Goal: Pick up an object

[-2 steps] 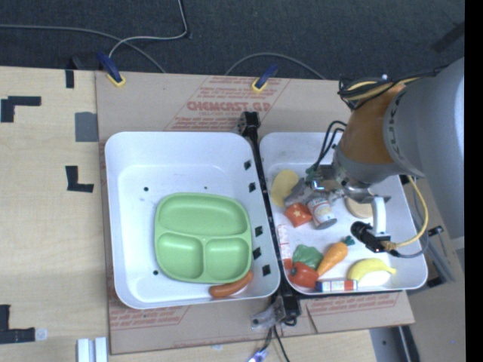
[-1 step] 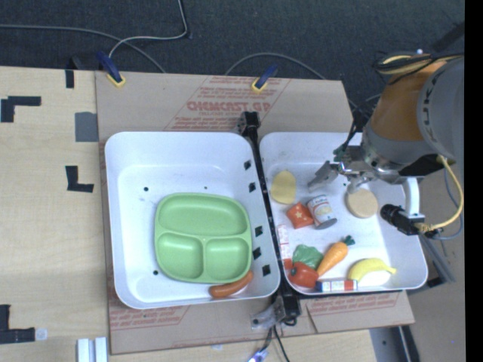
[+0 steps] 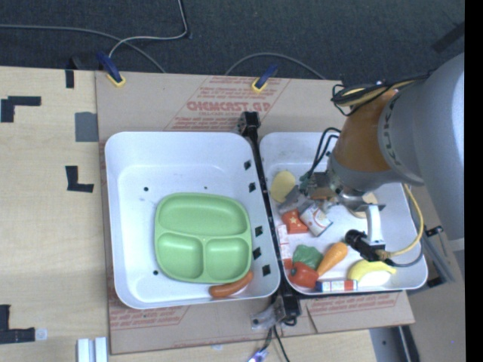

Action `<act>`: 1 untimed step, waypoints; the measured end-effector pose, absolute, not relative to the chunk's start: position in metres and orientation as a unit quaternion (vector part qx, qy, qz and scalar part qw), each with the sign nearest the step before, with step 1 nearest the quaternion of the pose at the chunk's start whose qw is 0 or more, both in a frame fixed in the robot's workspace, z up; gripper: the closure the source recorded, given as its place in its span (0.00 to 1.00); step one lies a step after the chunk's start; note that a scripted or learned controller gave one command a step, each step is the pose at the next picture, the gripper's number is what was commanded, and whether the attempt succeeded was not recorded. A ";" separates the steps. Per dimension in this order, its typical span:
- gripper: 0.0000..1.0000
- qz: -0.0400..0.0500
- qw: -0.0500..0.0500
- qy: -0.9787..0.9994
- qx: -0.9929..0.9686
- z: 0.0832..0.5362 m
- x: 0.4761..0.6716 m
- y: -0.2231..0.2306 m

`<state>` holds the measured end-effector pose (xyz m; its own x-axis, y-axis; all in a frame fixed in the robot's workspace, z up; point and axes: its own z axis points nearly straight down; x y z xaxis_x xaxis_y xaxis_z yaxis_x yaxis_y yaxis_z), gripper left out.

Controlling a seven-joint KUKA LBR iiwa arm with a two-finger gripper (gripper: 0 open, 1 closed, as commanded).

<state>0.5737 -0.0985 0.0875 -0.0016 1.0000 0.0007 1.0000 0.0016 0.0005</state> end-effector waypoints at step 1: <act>0.00 -0.001 -0.003 -0.707 -0.707 0.087 0.535 -0.111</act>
